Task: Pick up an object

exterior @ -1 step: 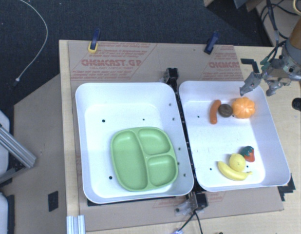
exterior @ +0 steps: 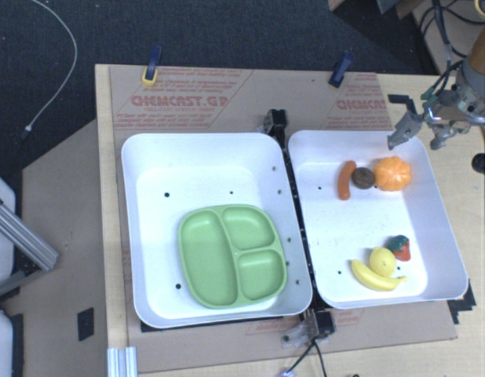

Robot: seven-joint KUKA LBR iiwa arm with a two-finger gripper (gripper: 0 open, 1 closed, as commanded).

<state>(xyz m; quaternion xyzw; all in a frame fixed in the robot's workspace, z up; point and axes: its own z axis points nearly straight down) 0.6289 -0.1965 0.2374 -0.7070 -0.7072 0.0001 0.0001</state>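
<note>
the end effector hangs above the far right corner of the right bin, with its two fingers spread apart and nothing between them. this released state, high over the rim, suggests an approach posture rather than a grasp in progress.

candidate objects all lie in the right bin. near the far wall, an orange fruit sits closest to the end effector, touching a small dark round item, which in turn rests against an orange-red sausage-shaped item. this tight row leaves little finger clearance on the fruit's left side; its right side is free. near the front wall, a banana lies touching a yellow lemon-like fruit, with a strawberry just beside them.

the left bin holds a green divided plate and is well apart from the end effector. two clamps fix the cardboard sheet on the counter at its far edge. the bin's raised rim may obstruct a low approach to the orange fruit.
</note>
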